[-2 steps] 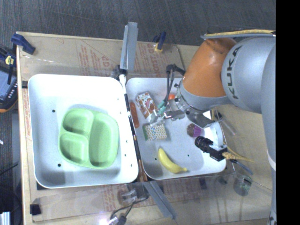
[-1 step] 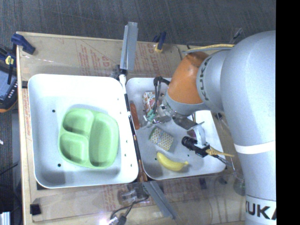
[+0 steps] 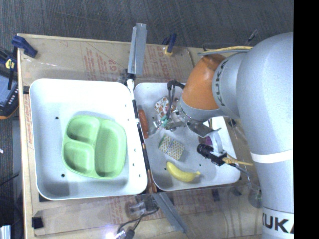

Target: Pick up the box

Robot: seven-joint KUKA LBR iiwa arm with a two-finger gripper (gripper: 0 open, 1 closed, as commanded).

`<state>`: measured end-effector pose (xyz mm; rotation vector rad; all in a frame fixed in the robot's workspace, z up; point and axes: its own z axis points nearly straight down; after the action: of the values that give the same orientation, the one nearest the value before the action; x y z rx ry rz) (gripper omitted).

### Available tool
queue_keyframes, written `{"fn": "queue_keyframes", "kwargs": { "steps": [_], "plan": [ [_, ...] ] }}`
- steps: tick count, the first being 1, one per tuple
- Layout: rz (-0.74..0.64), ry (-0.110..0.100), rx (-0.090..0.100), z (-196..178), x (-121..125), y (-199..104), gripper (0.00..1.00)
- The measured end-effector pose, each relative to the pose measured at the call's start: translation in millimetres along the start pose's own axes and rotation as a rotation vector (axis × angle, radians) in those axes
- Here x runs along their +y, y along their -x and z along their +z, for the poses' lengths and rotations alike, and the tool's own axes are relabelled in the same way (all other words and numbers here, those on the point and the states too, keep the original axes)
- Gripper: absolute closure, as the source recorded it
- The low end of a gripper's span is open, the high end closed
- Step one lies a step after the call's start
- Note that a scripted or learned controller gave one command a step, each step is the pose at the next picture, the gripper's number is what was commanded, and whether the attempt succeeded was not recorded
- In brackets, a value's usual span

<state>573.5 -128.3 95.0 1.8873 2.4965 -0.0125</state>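
A: Well, where does the box sit?

B: In the right bin, about the middle of its floor, just right of the frame's centre. It is small and flat with a fine checked pattern, and it lies turned like a diamond. Nothing touches it.

A: And the gripper?

B: Just above the box in the picture and apart from it, low over the upper half of the same bin. The grey arm with its orange band comes in from the right and covers the bin's upper right corner. Whether the gripper is open or closed, I cannot tell, because the wrist and cables crowd that spot. I see nothing held in it.

A: What else lies in that bin?

B: A banana below the box, near the bin's lower wall, curving upward at both ends. A reddish sausage lies along the left wall. A printed packet, red and white, lies just up and left of the gripper. I cannot tell whether the two touch.

A: The left bin?

B: It holds a pale green divided plate with three compartments, lying flat left of centre.

A: Anything on the bench itself?

B: Blue clamps at the upper left corner and the top edge.
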Motion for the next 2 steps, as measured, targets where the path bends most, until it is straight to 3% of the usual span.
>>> {"fn": "queue_keyframes", "kwargs": {
  "steps": [1, 2],
  "plan": [
    [0.009, -0.004, 0.016, -30.9, -76.8, -18.2, 0.00],
    [0.094, -0.005, 0.015, 4.2, -19.1, -8.0, 0.00]
  ]
}}
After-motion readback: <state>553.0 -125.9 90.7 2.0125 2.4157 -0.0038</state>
